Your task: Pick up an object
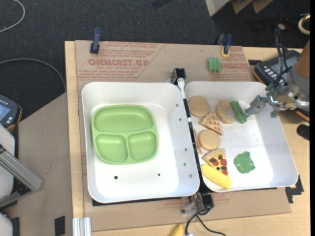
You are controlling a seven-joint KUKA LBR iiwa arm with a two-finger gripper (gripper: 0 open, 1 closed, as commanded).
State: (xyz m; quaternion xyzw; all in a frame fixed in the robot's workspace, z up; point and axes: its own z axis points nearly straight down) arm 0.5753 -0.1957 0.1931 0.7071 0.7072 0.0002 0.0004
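In the right bin (275,146): round cookies, pizza slices, corn (216,176), a green pod (238,111).
Pincer (259,103): at the bin's far right edge, just beside the pod (grip state could not be told).
Advice: centre over the pod, then descend straight.

- The arm (301,80) showed as a rounded grey body at the right edge of the view.
- Its wrist end was lighter, whitish grey, with a darker ring beneath.
- The gripper (260,103) was a small metal-grey part, with thin grey pieces sticking out toward the left.
- A thin dark cable (281,53) ran along the arm's upper side.
- A small teal-green spot marked the gripper's base.
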